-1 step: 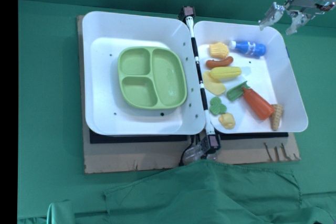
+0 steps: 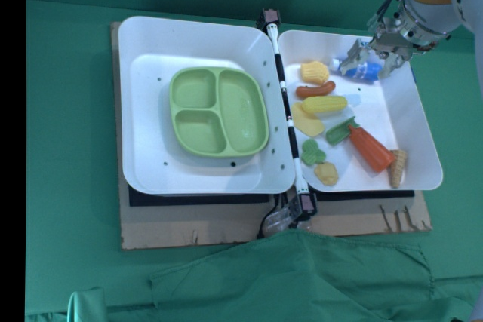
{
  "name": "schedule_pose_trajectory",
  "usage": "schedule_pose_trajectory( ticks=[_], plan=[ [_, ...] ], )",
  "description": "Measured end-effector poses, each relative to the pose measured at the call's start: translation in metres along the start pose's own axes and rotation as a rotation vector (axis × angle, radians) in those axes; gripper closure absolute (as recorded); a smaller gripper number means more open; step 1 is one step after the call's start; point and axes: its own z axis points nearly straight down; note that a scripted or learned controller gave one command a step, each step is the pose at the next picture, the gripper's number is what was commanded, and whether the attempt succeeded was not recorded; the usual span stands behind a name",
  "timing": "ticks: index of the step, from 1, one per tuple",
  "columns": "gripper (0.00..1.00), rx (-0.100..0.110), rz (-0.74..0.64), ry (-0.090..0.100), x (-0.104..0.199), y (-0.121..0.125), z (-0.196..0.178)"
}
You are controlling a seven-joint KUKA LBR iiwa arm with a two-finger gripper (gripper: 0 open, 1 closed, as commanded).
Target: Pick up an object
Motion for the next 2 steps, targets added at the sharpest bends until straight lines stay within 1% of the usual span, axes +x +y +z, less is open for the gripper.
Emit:
schedule_pose_trajectory(
  ticks=[1, 2],
  plan=[
    [0.00, -0.019, 0.000, -0.003, 0.013, -0.041, -0.100],
    [0.00, -0.002, -0.004, 0.000, 0.057, 0.002, -0.017]
  ],
)
